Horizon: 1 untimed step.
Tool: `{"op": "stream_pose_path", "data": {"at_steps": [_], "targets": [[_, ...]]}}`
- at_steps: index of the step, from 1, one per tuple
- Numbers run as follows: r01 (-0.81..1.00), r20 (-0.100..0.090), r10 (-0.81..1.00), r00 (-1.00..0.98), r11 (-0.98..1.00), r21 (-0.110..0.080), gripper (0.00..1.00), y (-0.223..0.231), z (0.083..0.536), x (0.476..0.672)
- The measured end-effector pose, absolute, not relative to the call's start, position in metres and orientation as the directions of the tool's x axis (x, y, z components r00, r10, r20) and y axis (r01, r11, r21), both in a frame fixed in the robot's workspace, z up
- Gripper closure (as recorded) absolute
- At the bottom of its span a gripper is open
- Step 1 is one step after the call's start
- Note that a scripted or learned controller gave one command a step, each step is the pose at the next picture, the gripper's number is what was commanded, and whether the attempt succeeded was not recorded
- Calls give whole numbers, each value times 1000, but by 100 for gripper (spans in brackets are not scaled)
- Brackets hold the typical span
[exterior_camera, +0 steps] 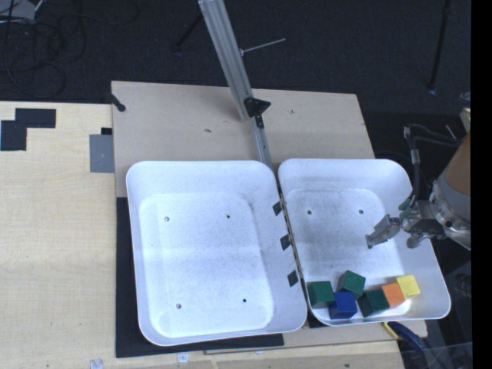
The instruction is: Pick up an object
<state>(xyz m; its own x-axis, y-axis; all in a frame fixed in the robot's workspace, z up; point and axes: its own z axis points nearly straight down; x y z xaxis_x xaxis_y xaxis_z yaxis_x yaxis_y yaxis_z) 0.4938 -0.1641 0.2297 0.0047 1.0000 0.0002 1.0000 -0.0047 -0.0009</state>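
Your gripper (393, 233): fingers apart, holding nothing | blocks (361, 294) wait in right bin's (338, 177) near corner | you haven't picked yet

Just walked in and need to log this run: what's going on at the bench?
A robot arm reaches in from the right, its claw over the right bin, above its bare middle. Nothing is seen between its fingers. The blocks sit clustered in that bin's near corner: green ones, a blue one, an orange one and a yellow one. The left bin lies alongside.
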Motion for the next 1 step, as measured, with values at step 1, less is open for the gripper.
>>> {"op": "stream_pose_path", "data": {"at_steps": [1], "targets": [[1000, 0, 1000, 4, -4, 0, 100, -164, 240, 494]]}}
